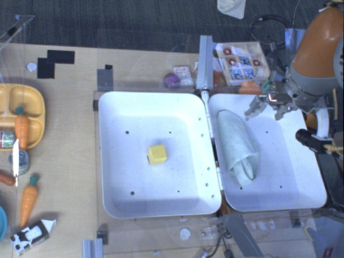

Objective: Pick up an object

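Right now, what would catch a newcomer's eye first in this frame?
Probably the small yellow block, alone near the middle of the left bin. Next, the rolled white cloth lying in the right bin, with the gripper open above that bin's far edge, holding nothing.

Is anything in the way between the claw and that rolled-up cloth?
Nothing visible is. The claw hangs over the right bin, just beside the upper end of the rolled cloth, with bare bin floor between them.

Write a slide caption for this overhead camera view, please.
Robot gripper open above right bin holding a folded white cloth; yellow block in left bin.
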`<act>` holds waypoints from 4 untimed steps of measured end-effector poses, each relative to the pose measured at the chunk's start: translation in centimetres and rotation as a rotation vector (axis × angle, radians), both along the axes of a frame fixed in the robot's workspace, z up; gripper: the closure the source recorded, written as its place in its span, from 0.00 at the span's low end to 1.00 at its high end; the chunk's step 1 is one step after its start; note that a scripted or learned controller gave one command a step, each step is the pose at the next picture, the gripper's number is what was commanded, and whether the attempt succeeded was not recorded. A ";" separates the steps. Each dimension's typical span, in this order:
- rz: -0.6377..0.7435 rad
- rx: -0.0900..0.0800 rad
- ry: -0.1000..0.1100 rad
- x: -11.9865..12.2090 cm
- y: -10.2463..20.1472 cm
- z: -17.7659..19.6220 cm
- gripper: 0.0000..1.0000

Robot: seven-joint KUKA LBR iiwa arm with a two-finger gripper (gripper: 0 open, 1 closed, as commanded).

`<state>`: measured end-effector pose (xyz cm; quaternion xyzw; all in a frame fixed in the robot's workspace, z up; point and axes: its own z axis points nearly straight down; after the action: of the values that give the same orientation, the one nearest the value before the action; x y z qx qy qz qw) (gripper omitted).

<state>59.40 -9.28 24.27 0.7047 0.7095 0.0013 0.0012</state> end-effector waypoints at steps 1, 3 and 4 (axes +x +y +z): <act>0.127 -0.001 -0.003 -3.0 -1.1 -4.2 0.00; 0.391 -0.009 -0.024 -9.9 -0.9 -15.0 0.00; 0.394 -0.010 -0.032 -9.5 -0.7 -13.7 1.00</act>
<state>49.90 -10.00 10.57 0.5523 0.8335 0.0092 0.0160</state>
